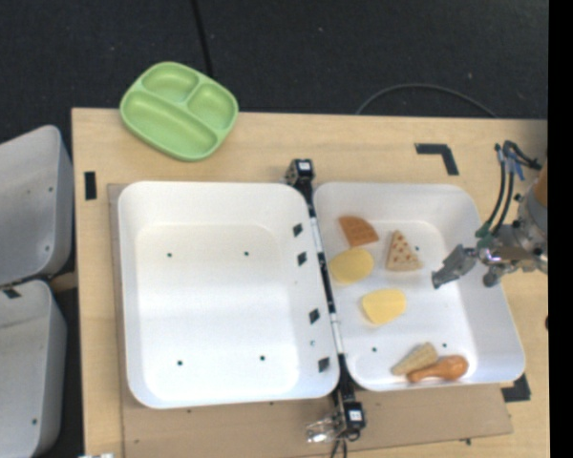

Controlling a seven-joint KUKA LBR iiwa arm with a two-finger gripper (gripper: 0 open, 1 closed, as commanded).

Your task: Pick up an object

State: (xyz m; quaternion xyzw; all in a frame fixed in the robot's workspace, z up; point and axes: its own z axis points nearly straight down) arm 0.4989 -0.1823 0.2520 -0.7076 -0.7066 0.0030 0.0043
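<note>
Six food pieces are seen in the right bin (487, 346): an orange-brown slice (358, 230) and a tan wedge (401, 252) toward its far side, two pale yellow pieces (351, 265) (383, 305) near its left wall and middle, and a tan cracker (415, 359) touching an orange carrot-like piece (439, 369) at its near edge. The gripper (470, 265) is held over the bin's right side, nothing between its fingers; their spread cannot be told. One left bin (210, 294) and one green divided plate (180, 111), at the bench's far left corner, are counted.

green divided plate (180, 111) on bench's far-left corner | black cable (420, 92) beyond bench's far edge
</note>
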